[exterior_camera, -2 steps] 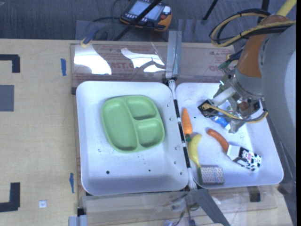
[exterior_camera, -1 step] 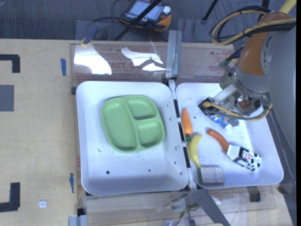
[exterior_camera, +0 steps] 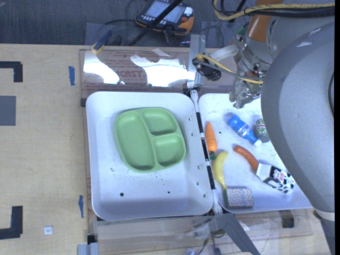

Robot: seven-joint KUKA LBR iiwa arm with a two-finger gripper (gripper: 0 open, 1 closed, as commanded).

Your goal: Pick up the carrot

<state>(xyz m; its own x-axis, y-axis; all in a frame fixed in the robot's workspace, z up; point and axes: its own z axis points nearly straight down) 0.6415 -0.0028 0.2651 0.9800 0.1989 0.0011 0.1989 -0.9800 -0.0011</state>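
Right now your carrot lies lengthwise along the left edge of the right bin, just beside the divider between the two bins. A banana sits just nearer, almost touching its green end. Further right you have a blue bottle and an orange sausage-shaped toy. The gripper hangs over the bin's far side, well apart from the carrot, holding nothing; how wide it is spread, you cannot tell. A green divided plate fills the left bin.
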